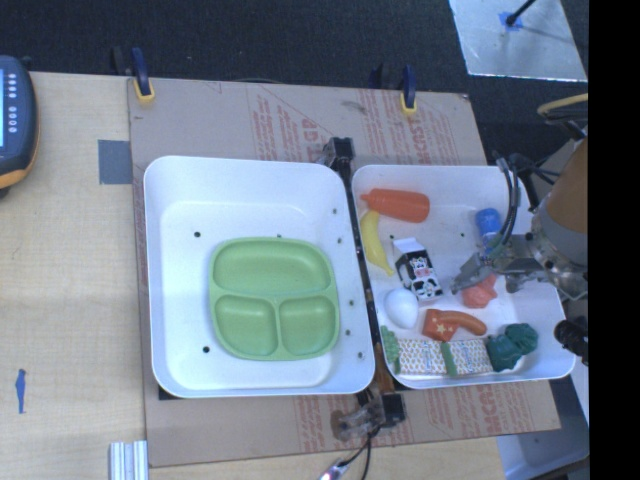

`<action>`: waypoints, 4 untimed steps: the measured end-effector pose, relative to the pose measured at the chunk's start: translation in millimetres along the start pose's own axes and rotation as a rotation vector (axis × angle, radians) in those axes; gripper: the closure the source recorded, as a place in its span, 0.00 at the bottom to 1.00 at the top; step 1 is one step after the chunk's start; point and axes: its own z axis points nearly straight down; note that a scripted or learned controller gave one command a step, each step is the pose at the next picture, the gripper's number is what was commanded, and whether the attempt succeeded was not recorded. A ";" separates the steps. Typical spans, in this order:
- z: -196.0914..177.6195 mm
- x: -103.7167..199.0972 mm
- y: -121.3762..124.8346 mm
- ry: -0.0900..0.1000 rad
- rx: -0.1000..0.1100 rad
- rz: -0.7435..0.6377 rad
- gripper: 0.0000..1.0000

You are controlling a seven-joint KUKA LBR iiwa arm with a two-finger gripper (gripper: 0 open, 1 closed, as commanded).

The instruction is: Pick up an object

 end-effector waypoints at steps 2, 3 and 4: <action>3.1 42.4 132.4 -0.003 -0.024 -0.005 0.00; 84.7 43.1 145.1 -0.001 0.005 -0.004 0.00; 80.0 59.1 149.5 -0.004 0.003 -0.002 0.00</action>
